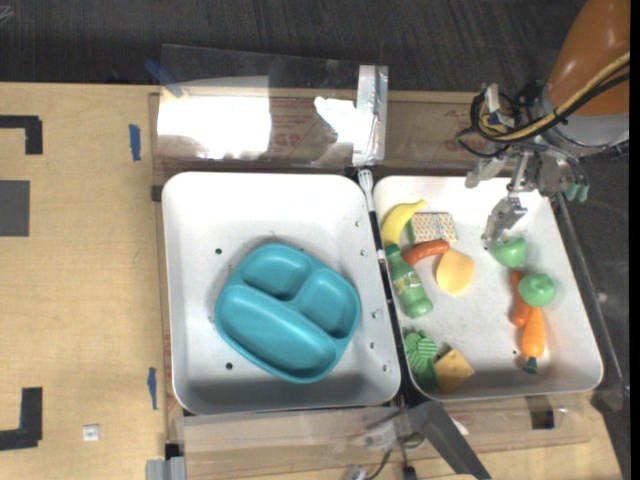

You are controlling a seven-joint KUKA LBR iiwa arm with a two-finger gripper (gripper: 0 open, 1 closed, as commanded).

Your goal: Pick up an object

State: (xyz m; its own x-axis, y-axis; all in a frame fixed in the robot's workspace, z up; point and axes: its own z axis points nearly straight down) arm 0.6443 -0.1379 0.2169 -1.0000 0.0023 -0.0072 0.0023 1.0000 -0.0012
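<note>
1. Camera view, the pincer: the pincer (503, 221) is seen hanging low over the right bin (585, 353), near its far edge, carried by the grey arm with its orange band (598, 28) reaching in from the right. Whether its fingers are spread or pressed together cannot be told. Nothing can be seen held between them.

2. Camera view, the likely target: a green toy fruit (510, 253) lies just below the pincer, touching or nearly touching its tip. It is judged that a descent onto this piece is in hand, since the pincer is lined up over it.

3. Camera view, the other toys: a second green fruit (538, 289) and a toy carrot (533, 335) are crowded just beside the target, so a neighbour could be nudged. A banana (397, 222), a speckled block (433, 228) and a yellow piece (455, 272) are bunched toward the divider, with a green vegetable (421, 355) near the front edge.

4. Camera view, the left bin: a teal divided plate (288, 311) is set alone in the left bin (190, 208), well apart from the pincer, and so is judged not to be the object sought.

5. Both bins are set side by side on the tabletop (70, 268), within one reach of the arm.
</note>
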